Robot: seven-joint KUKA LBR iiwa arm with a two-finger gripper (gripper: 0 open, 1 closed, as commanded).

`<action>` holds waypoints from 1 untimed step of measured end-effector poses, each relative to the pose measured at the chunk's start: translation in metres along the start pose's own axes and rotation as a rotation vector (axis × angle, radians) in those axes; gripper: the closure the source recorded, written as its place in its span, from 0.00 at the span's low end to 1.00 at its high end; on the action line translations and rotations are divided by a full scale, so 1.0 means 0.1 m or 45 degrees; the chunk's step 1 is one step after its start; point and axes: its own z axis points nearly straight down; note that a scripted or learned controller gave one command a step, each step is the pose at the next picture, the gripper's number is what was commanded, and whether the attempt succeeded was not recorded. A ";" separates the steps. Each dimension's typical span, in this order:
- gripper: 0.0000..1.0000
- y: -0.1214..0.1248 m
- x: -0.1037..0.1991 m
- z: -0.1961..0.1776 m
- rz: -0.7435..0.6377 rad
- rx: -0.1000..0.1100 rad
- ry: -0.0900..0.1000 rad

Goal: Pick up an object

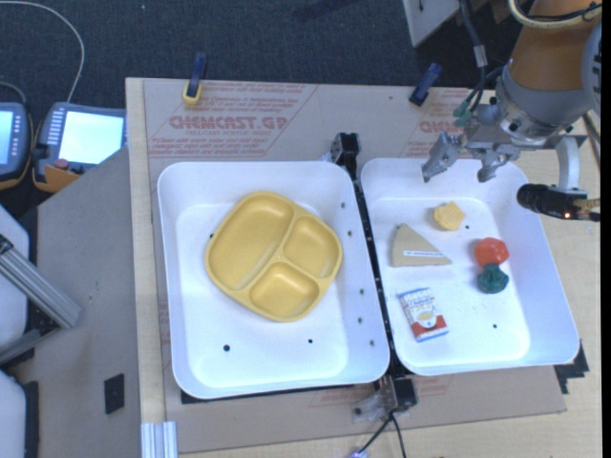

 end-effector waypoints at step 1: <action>0.00 0.02 0.00 -0.08 -0.003 -0.018 -0.002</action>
